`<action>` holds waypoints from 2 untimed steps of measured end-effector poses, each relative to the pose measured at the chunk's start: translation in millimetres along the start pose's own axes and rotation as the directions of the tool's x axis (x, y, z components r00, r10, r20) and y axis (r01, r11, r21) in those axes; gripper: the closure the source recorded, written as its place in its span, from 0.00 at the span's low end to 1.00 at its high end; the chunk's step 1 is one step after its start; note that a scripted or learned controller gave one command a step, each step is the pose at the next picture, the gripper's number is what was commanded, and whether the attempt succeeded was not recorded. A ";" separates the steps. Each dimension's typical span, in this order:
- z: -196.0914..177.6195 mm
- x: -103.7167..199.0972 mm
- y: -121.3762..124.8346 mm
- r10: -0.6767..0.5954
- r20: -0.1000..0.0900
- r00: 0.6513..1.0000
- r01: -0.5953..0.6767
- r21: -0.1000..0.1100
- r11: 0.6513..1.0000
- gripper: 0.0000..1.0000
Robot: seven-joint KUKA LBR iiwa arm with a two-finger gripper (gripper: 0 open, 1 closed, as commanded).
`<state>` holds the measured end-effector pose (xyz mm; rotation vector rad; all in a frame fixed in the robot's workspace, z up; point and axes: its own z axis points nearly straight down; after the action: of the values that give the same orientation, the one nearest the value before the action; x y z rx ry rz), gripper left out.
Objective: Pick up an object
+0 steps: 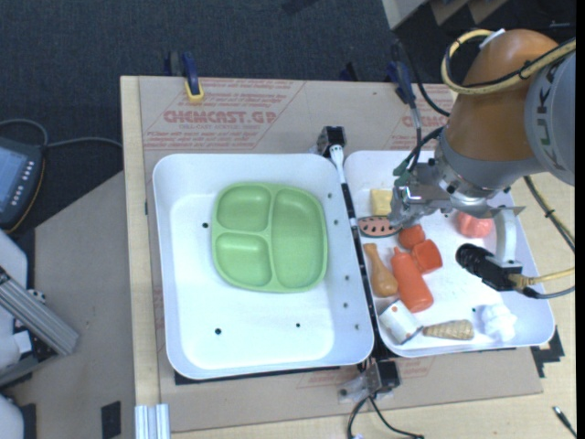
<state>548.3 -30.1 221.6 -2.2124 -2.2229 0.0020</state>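
Over right bin (539, 323), tool (403, 210) sat low among toy food, grip state unreadable, orange carrot (411, 280) just below it, green divided plate (271, 237) well left.

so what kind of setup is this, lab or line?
Likely a robotics lab grasping bench: a cardboard-topped bench with two white bins, toy food beside a green divided plate, and loose cables over carpet.
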 end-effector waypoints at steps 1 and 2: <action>-9.2 16.5 -9.6 0.002 0.001 1.000 -0.002 -0.002 1.000 1.00; -0.1 1.4 -16.9 0.007 0.002 1.000 -0.007 -0.002 1.000 1.00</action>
<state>531.4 -28.8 221.8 -2.2217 -2.2177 0.0030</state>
